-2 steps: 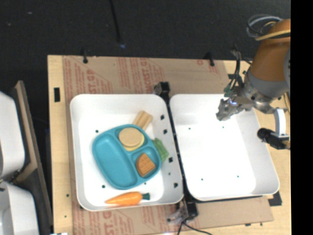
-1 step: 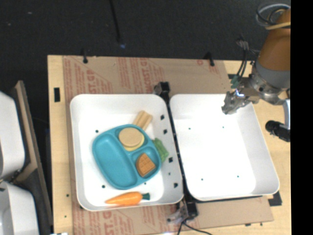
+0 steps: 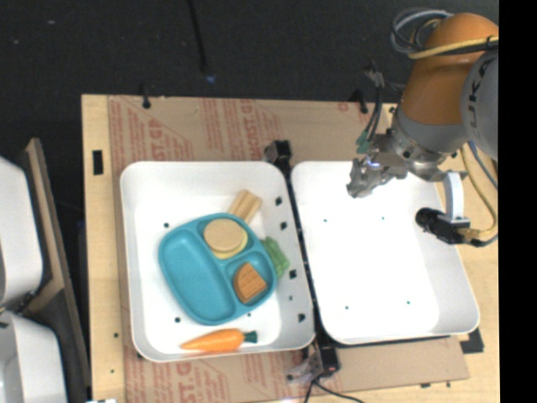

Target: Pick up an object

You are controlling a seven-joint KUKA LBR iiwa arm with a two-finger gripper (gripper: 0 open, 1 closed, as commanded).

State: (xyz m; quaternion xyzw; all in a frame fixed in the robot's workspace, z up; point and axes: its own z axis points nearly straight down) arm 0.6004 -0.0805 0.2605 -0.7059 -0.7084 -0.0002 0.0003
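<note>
Orange plastic carrot with a green top (image 3: 220, 340), lying at the near wall of the left white bin (image 3: 134, 225), sits farthest from the gripper (image 3: 365, 179); beyond it, closer to the tool, a blue sectioned plastic tray (image 3: 189, 280) carries a round tan biscuit (image 3: 226, 236) and a brown toast piece (image 3: 250, 282). Whether the tool is spread or closed cannot be told as it hangs over the right white bin (image 3: 453, 309); a good attempt would carry it leftward across the divider and descend centred on one piece. Red lettering on the cardboard sheet (image 3: 193, 128) is unreadable.
</note>
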